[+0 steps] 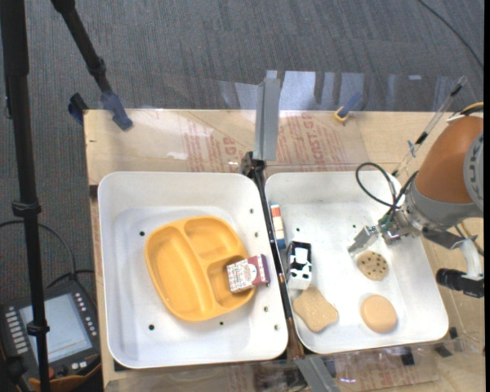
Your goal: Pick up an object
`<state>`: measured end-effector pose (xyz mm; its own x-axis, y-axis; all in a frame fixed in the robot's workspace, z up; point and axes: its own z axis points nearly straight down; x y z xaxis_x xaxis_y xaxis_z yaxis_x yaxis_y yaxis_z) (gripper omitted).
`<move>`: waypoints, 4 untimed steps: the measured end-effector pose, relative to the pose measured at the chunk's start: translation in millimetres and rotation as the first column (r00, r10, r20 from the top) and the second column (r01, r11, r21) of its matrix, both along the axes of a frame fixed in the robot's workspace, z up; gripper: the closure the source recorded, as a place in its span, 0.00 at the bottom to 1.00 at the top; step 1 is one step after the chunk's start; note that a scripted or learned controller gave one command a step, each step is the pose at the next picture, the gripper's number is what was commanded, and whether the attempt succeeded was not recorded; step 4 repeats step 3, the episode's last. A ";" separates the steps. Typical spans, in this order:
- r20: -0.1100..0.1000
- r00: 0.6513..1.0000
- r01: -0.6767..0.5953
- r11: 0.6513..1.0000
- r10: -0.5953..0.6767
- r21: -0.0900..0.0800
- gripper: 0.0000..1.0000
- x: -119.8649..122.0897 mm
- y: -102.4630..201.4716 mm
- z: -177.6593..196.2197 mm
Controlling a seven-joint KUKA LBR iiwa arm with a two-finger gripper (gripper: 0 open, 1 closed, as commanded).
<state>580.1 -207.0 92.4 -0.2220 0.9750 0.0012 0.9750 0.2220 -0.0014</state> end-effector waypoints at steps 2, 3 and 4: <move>0.000 0.999 0.049 0.999 -0.049 0.004 0.00 12.8 -0.5 -6.5; -0.002 1.000 0.013 1.000 -0.013 0.005 0.00 -47.4 -3.8 -5.9; -0.002 1.000 0.013 1.000 -0.013 0.005 0.00 -47.4 -3.8 -5.9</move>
